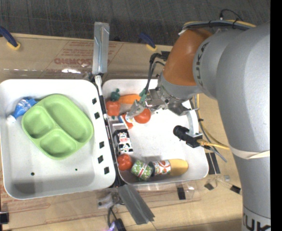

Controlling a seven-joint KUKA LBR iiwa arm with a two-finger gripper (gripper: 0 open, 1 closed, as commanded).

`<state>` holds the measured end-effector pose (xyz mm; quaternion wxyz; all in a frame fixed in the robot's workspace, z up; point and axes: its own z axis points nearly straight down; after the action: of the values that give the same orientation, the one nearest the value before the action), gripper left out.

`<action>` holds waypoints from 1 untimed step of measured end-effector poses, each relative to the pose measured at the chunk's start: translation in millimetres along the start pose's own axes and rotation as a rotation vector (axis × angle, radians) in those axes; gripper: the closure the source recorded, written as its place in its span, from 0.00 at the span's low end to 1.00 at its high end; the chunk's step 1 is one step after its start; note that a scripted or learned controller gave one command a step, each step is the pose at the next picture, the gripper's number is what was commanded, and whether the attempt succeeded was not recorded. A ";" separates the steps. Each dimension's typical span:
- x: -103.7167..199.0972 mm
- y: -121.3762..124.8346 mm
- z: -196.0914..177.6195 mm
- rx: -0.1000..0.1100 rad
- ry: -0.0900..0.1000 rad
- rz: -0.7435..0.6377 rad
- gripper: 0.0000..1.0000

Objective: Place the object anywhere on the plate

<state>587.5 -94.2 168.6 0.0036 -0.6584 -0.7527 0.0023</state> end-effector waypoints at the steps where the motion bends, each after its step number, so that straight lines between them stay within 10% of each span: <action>1: 84.0 31.8 -21.2 0.000 -0.001 -0.112 1.00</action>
<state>608.0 -6.8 189.7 0.0034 -0.6153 -0.7883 0.0025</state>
